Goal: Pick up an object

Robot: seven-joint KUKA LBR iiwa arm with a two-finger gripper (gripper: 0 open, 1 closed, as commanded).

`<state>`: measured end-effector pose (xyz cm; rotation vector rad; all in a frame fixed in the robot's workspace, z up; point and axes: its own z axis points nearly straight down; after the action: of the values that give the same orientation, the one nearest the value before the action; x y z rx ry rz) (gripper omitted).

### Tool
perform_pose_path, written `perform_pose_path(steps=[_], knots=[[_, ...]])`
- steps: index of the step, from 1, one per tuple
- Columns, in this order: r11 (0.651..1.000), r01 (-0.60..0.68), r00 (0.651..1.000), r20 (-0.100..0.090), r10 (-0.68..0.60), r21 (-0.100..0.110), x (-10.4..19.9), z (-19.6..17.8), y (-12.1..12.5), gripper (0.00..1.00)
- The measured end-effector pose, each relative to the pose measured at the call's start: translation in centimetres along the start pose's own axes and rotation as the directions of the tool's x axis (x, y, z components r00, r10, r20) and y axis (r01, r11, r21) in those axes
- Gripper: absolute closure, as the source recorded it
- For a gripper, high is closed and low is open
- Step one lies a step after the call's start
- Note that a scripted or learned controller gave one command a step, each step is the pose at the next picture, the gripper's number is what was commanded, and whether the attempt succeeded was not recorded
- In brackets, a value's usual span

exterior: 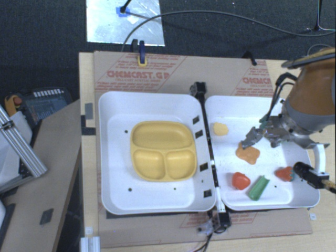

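**Arm poised over the right bin, nothing lifted yet**

Nearest the camera, along the front of the right bin (pixel 302 199), lie a green block (pixel 258 188), a red rounded piece (pixel 241 180) to its left, and another red piece (pixel 284 174) to its right. Just behind them sits an orange piece (pixel 248 154), the likeliest target. The gripper (pixel 252 138) hangs directly above its back edge, fingers pointing down and left; whether they are spread or closed is too small to tell, and nothing shows between them. Farther back, a pale yellow piece (pixel 220 129) rests near the divider. The left bin (pixel 113 140) holds a yellow sectioned tray (pixel 161 150). Behind both bins, brown cardboard (pixel 173 70) covers the bench.

By my reading, this is the approach step. Next calls for a short descent so the fingers straddle the orange piece, then a closing and a lift.
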<state>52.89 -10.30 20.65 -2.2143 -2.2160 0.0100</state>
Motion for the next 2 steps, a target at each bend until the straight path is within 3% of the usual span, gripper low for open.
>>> perform_pose_path(steps=[1,2], knots=[[1.000,0.002,1.000,0.002,-0.002,-0.012,0.0,-0.6,0.3,0.00],[1.000,0.000,1.000,0.001,0.000,-0.008,0.0,3.7,0.8,0.00]])
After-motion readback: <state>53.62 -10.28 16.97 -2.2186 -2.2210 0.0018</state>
